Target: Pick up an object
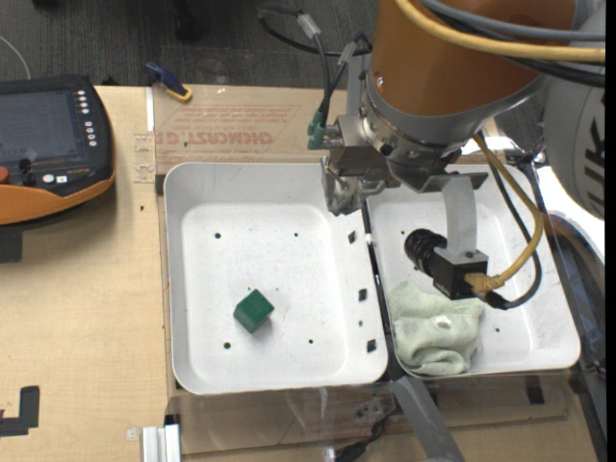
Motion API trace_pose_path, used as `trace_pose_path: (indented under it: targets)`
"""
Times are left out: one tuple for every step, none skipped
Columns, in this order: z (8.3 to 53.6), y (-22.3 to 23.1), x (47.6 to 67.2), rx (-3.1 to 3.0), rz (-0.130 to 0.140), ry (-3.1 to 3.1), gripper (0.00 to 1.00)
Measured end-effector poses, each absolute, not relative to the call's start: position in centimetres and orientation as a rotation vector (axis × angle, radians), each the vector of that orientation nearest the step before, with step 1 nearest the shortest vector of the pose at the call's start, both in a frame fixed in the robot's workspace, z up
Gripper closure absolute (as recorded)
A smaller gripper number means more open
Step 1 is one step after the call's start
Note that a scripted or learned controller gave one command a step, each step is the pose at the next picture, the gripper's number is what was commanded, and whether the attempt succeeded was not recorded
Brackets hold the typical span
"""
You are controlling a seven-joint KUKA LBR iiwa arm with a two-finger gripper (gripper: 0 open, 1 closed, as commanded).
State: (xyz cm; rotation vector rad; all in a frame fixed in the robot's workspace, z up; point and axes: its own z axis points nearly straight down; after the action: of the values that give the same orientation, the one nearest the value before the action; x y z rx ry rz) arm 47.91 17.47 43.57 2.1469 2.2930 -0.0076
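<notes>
Nearest the camera, at the front of the right bin [549,349], lies a crumpled pale green cloth [438,330], slumped against the divide between the two bins. In the left bin [192,287], toward its front, a small green cube [254,311] sits alone on the white floor, well apart from every wall and from the arm. These two are the things on offer for the pick, and both rest on the bin floors, so by the look of it nothing has been lifted yet and the whole grasp is left to do. Just behind the cloth, a black fitting with a yellow hose hangs low over the right bin, close above the cloth's rear edge. Farther back, the pincer [345,195] hangs at the rear of the bins, about over the ridge where they meet, under the grey wrist and orange band; the arm's bulk hides how its tips stand, so whether it is wide or narrow cannot be told, and nothing is seen between them. Beyond the bins, the bench [77,306] carries a flat sheet of brown cardboard [231,133], and at the far left a teach pendant [48,147] with an orange rim.
</notes>
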Motion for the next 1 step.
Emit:
trace_pose_path:
  targets:
    - [28.84, 20.25, 47.81, 2.385, -0.013, 2.046, 1.00]
